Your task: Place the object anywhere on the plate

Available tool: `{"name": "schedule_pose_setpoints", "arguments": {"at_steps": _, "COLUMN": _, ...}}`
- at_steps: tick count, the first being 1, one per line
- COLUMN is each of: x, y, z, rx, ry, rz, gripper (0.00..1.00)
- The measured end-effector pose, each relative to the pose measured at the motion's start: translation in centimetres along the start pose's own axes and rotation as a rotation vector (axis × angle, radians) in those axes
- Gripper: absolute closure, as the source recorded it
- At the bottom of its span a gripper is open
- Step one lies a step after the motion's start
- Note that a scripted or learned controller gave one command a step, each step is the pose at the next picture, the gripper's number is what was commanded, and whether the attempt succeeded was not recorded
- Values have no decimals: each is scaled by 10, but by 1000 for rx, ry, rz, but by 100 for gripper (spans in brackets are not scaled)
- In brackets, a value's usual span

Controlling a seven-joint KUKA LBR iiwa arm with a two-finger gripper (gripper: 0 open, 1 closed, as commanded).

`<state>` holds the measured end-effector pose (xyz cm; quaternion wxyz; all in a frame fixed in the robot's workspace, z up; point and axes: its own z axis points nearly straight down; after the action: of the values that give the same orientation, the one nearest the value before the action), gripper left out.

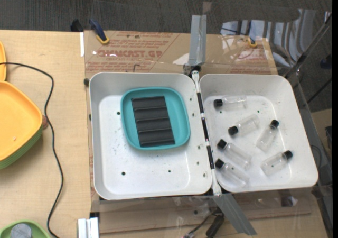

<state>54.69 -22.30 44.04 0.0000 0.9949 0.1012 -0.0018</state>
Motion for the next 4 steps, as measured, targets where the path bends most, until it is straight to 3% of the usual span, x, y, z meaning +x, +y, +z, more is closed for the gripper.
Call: {"name": "schedule_pose_setpoints", "arguments": {"at_steps": 4, "x": 51, "y": 9, "z": 1, "rx": 0, "ry": -1, "rz": -4, "gripper": 0}}
